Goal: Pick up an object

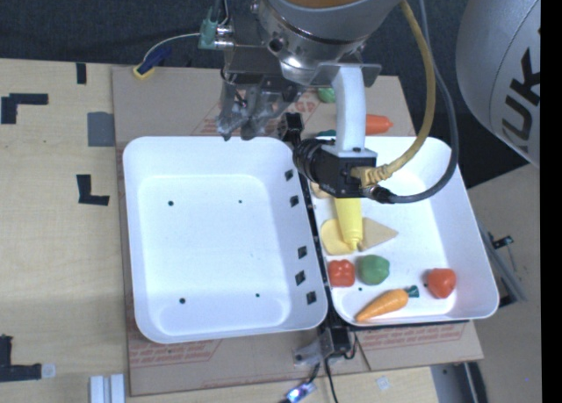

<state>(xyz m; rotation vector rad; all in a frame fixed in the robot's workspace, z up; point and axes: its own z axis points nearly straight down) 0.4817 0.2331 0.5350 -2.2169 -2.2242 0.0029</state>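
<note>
My gripper [244, 118] hangs over the far rim of the left bin [140, 164], near its back right corner, with nothing visible in it. The objects lie in the right bin [470, 226]: a yellow bottle-shaped piece [349, 221] on a yellow round slice [332, 238], and a beige wedge [380, 233] beside them. Nearer the front are a red tomato [341, 272], a green ball [373, 268], a carrot [384, 303] and a red-orange piece [441, 282]. An orange-red item [378, 124] sits at the far edge. The arm hides the bin's back part.
A white post with a black fitting [338, 167] and a yellow-black cable [413, 160] hang over the divide between the bins. A green item [327, 94] peeks out behind the arm. Cardboard [167, 98] lies under both bins.
</note>
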